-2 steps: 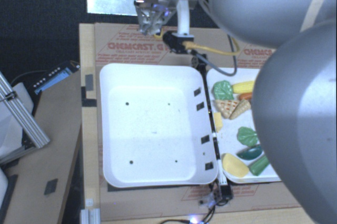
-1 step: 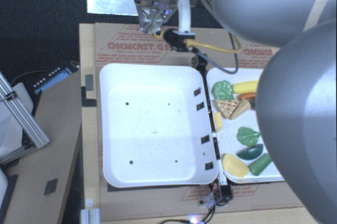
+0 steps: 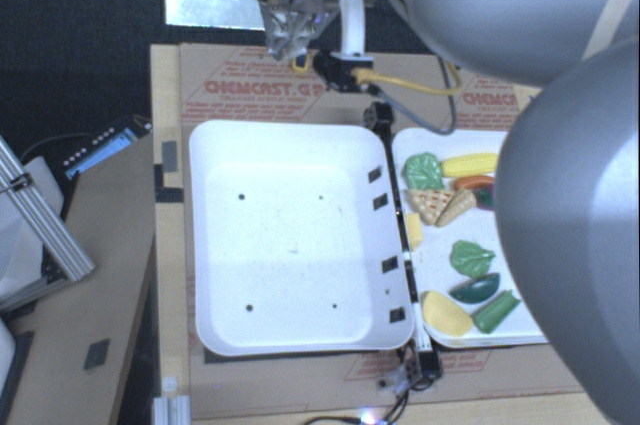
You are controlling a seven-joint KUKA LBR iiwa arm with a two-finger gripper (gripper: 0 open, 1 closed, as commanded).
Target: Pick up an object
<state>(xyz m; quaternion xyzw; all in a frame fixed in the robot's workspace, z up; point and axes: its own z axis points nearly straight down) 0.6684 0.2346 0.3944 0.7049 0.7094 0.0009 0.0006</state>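
My gripper [image 3: 293, 41] hangs high at the top of the view, over the cardboard strip behind the left bin [image 3: 205, 213]. A small yellow-orange bit [image 3: 300, 63] shows just under its tip; I cannot tell what it is or whether it is held. The toy food lies in the right bin [image 3: 420, 138]: a green leaf [image 3: 423, 171], a yellow piece [image 3: 470, 165], a tan waffle wedge [image 3: 432, 205], another green leaf [image 3: 470, 258], a dark green pod [image 3: 475, 289], a green stick [image 3: 497, 310] and a yellow lemon shape [image 3: 447, 313]. The arm hides the bin's right part.
A yellow cable [image 3: 410, 85] runs from a black connector [image 3: 335, 70] behind the bins. Black clips [image 3: 380, 203] line the divide between the bins. An aluminium rail [image 3: 40, 223] lies off the bench at left. The grey arm [image 3: 560, 163] covers the right side.
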